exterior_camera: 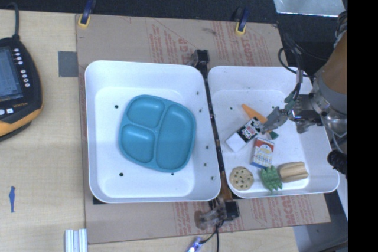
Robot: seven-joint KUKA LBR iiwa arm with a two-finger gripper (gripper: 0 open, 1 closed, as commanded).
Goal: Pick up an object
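A: What is being held in the left bin [97, 127]?

B: A blue divided plate [157, 133] is being carried there, lying flat near the middle of the bin floor.

A: And in the right bin [236, 82]?

B: Several small things are being kept in it. An orange carrot piece [253, 111] is lying toward the middle, with a black-and-white carton [243, 136] just near and left of it. A small printed packet [263, 153] is resting nearer still. Along the near wall, a cookie [241, 178], a green leafy piece [271, 178] and a tan bread roll [292, 172] are being lined up, left to right.

A: Where is the gripper [275, 119] being positioned?

B: It is being reached in from the right, over the right bin, close to the carton and the carrot piece. Whether its fingers are being held wide or narrow cannot be told; nothing is seen between them.
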